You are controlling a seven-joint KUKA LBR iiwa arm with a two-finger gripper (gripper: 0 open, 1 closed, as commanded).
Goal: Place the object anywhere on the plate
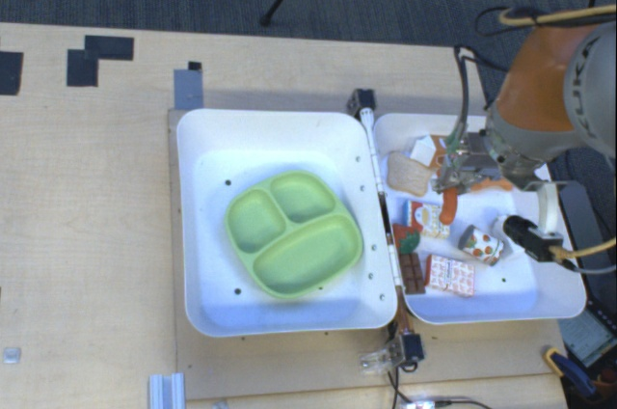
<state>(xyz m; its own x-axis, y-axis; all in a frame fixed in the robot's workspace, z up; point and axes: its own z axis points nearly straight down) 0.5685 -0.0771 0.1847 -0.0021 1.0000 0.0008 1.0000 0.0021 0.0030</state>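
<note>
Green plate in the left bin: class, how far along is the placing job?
Done: nothing lies on the green plate. In hand: the gripper is low over the right bin, at an orange item among the clutter. Left: lift it and carry it to the plate.

The green plate (pixel 293 231) looks like smooth, matt plastic. The white bin (pixel 202 204) around it is glossy plastic. Beneath, the table (pixel 87 233) shows pale, matt wood grain.

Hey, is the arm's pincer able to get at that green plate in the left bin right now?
Probably yes. The green plate lies bare and uncovered, while the pincer hangs over the right bin; just the low bin walls lie between.
</note>
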